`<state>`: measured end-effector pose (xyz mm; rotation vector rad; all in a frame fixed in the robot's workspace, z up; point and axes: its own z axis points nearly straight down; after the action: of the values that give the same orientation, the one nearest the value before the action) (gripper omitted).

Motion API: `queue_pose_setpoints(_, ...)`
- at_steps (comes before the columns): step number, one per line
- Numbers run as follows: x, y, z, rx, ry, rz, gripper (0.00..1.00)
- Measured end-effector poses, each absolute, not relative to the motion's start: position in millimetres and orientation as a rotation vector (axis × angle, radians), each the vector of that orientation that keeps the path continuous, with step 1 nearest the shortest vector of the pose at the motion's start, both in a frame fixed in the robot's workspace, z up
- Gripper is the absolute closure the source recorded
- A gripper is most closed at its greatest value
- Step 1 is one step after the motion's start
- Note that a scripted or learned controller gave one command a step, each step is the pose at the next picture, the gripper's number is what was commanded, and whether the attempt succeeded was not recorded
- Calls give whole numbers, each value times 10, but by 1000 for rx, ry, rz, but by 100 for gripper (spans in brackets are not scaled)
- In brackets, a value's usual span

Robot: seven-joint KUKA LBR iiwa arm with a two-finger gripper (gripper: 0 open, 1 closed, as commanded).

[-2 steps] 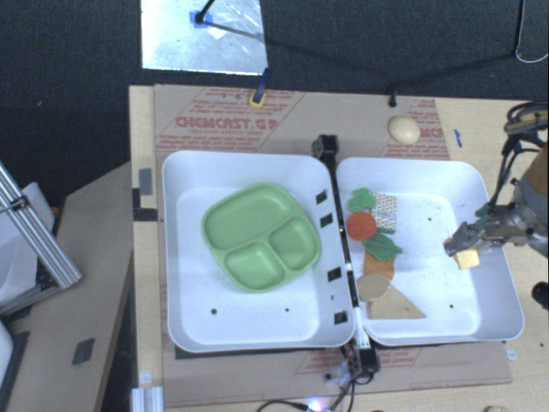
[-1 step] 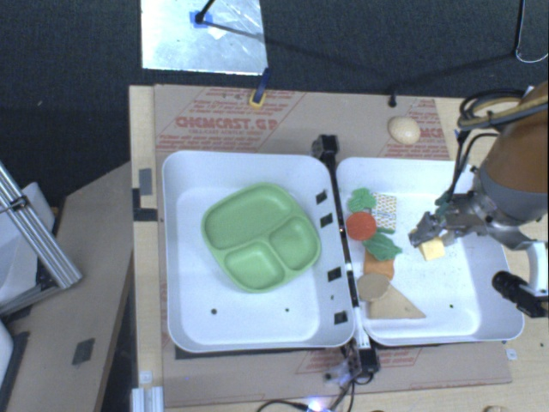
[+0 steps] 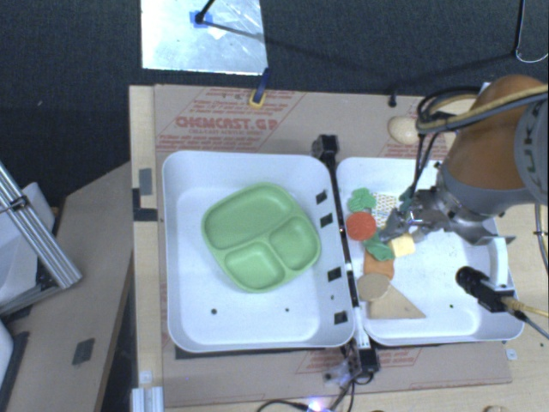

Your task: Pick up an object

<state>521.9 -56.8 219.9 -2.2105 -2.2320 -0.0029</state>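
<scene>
**Operator:** Where was the end effector, and what was its state?

**Technician:** The two-finger gripper (image 3: 400, 222) hung low over the right-hand shallow white bin (image 3: 455, 320), at the edge of a cluster of small toy food pieces. Whether it was apart, together or clamped on anything could not be told; the view was too small and dark there.

**Operator:** Which pieces lay nearest?

**Technician:** The small yellow block (image 3: 401, 246) lay just beside the gripper, touching the green-and-yellow leafy piece (image 3: 378, 251). The round red tomato-like piece (image 3: 361, 226) sat near, with the green ruffled lettuce-like piece (image 3: 361, 199) above it. The orange disc (image 3: 377, 267), the tan round slice (image 3: 372, 287) and the tan triangular wedge (image 3: 396, 305) lay lower in the bin. The green three-compartment plastic tray (image 3: 260, 237) sat in the left-hand white bin (image 3: 184, 230).

**Operator:** Handling assessment?

**Technician:** The pieces appeared light, rigid and smooth, so likely slippery. The yellow block offered flat opposing sides; gripping across these seemed safest. The red piece would probably roll from an off-centre pinch.
</scene>
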Motion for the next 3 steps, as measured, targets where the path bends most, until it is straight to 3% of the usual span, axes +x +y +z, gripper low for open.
queue_pose_setpoints(2,5474,502,2254,-2210,-2233,-5,100)
queue_pose_setpoints(3,5524,369,2339,-2220,-2224,-2,100)
